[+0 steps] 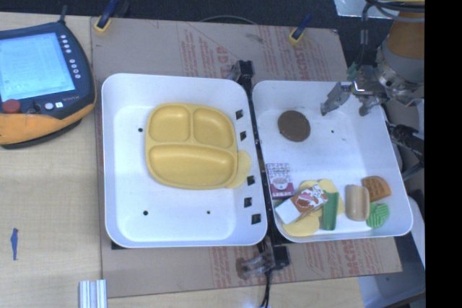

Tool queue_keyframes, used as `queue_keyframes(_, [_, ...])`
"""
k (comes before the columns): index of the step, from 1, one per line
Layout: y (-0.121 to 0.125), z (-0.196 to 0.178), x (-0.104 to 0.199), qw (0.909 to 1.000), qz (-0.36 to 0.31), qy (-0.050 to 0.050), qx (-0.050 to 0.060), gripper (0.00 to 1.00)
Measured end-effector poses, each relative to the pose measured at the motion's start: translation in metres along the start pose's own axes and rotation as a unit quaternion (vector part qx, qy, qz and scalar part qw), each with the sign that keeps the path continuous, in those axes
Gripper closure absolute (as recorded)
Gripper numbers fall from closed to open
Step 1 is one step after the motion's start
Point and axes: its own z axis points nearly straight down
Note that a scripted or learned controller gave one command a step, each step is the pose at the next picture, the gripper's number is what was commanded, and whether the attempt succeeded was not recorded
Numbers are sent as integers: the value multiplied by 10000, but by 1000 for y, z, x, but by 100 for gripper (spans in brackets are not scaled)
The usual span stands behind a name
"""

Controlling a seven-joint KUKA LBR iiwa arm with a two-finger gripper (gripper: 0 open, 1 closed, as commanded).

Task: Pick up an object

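Claw hangs over the far right corner of the right bin, fingers spread, nothing between them. Candidates: a brown round disc lying alone near the bin's far left corner, and a crowded heap along the near edge. Recommendation: I take the disc, since it stands well apart from everything else. I should centre over it, descend until my fingers straddle its rim, then close. The yellow divided plate in the left bin is too broad for my span, in my judgement.

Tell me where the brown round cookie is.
The brown cookie lies in the right bin's upper left part, apart from the toy food along the bottom, left of the gripper.
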Motion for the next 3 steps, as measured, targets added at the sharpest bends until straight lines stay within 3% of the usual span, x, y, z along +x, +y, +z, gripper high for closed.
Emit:
queue_keyframes(1, [-115,70,65,10000,6,11,24,0])
queue_keyframes(2, [-3,102,51,10000,1,-5,-46,0])
queue_keyframes(3, [38,3,123,10000,0,-1,-20,0])
